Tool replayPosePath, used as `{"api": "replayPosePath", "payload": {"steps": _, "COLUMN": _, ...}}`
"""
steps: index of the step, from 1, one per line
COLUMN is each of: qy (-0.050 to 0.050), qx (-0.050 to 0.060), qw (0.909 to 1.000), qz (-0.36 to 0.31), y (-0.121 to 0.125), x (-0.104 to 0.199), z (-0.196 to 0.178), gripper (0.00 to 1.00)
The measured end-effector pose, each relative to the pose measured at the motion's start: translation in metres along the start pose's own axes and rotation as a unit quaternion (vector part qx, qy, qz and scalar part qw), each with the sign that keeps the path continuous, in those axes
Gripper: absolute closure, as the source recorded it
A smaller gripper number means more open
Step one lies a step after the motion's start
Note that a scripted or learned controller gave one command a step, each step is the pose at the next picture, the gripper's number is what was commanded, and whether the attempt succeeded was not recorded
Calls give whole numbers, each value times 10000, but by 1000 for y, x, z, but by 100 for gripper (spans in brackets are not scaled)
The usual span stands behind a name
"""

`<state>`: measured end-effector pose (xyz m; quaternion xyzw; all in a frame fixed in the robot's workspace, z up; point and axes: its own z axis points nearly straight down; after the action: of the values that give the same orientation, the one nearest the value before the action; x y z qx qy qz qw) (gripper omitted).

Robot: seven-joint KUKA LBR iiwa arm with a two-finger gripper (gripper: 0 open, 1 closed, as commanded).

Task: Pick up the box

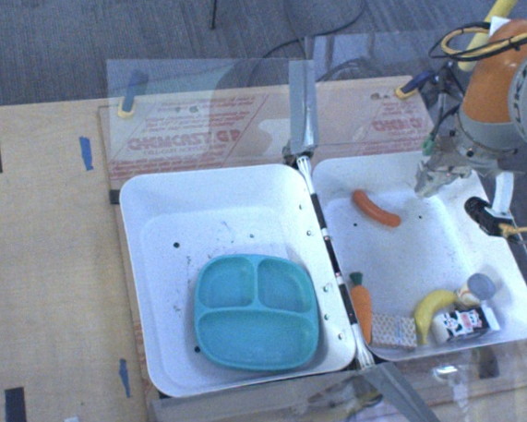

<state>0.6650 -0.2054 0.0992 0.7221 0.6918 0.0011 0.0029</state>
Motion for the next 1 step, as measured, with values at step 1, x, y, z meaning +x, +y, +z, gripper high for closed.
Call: {"api": "replayPosePath", "payload": {"steps": 1, "qy": 1, "qx": 13, "qw": 9998, "qz": 191, "y": -25, "x": -6, "z": -221, "gripper": 100}}
